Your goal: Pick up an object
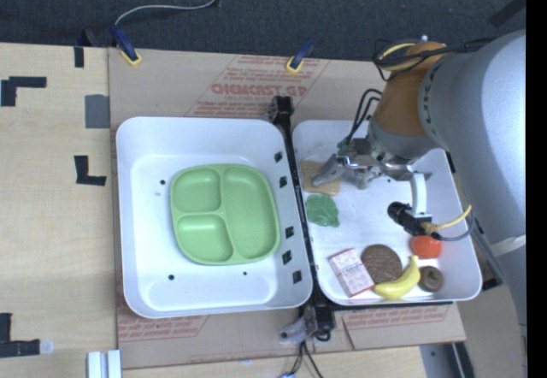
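Observation:
My gripper (pixel 344 168) is low in the upper left part of the right bin (pixel 461 282), at the end of the grey arm with its orange band (pixel 402 103). It sits right beside a tan, flat object (pixel 324 176) near the bin's left wall, touching or just over it. A green leafy piece (pixel 323 211) lies just below that. Along the bin's front lie a pink-and-white packet (pixel 349 272), a brown round cookie (pixel 382 262), a yellow banana (pixel 399 281) and a small brown item (pixel 432 279). A red-orange item (pixel 425 245) lies at the right.
The left bin (pixel 141 154) holds a green divided plate (pixel 226 214). A black divider with clips (pixel 291 197) runs between the bins. A white and black cable part (pixel 412 212) hangs off the arm over the right bin. Cardboard lies under both bins.

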Robot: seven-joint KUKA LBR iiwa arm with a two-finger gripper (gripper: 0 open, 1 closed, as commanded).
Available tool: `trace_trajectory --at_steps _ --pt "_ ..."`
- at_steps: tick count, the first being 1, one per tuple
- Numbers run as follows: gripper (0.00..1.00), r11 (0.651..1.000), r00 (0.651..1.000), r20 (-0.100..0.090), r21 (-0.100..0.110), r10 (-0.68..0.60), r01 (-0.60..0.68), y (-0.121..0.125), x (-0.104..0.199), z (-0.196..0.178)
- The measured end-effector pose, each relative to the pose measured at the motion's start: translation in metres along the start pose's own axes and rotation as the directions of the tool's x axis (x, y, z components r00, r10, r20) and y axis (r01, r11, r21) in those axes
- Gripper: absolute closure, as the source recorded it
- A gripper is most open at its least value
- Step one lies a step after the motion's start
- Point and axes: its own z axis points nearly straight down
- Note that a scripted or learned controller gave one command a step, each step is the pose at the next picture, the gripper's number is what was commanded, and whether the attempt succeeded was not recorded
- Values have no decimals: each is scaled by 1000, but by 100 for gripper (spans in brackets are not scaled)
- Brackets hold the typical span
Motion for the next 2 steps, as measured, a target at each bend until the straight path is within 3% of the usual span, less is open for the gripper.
trace_trajectory --at_steps 2 --pt "0 1000 1000 0 0 -2 2 -43 7 1"
